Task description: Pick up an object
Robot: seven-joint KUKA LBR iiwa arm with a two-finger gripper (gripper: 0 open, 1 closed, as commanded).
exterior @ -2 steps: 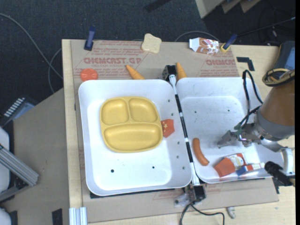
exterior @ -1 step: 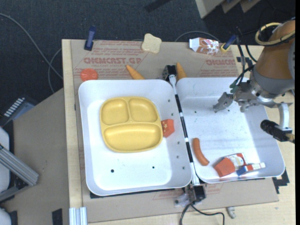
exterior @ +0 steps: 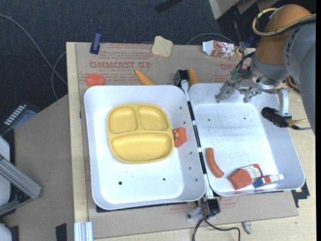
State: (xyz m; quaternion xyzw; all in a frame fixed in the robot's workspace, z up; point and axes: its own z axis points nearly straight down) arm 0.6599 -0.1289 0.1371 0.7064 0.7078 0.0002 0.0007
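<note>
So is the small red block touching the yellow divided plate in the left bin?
Touching. The camera view shows the red block pressed against the right rim of the yellow plate, no white bin floor visible between them.

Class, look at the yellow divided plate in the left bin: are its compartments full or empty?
Empty. The yellow plate shows bare yellow in all three compartments; the small red block lies beside its right edge.

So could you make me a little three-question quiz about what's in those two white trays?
1. True or false: the yellow divided plate lies in the left bin.
2. Which bin holds the orange sausage: A) left, B) right?
3. Fill in: the gripper hovers over the right bin's ____ edge.

Key: 1 true; 2 B; 3 far.
</note>
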